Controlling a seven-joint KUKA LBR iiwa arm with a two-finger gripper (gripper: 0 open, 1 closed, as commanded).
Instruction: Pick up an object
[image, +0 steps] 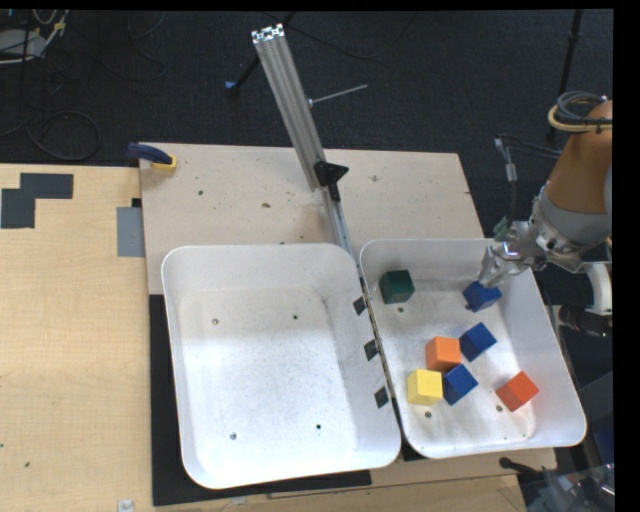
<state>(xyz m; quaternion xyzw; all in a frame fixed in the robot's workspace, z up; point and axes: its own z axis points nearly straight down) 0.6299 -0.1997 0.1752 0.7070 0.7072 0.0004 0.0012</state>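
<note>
Blocks lie scattered in the right bin (560, 400), and we take them from the near edge upward. Nearest us sit a yellow block (425, 386) and, well to its right, a red block (517, 391). Between them, touching the yellow one's right side, is a dark blue block (459, 383). Just beyond that we see an orange block (443, 352) with a second blue block (478, 340) close on its right (the two look as if they touch at a corner, though we cannot be sure). Farther up, near the bin's left wall, a green block (397, 286) stands alone.

At the far right side of this bin a small blue block (482, 295) sits directly under the gripper (496, 270); we cannot tell whether the jaws are apart, together or clamped on it, nor whether the block is off the bin floor.

To the left lies the left bin (200, 300). Beyond both bins we see the wooden board (400, 190) and a slanted metal rail (295, 100).
</note>
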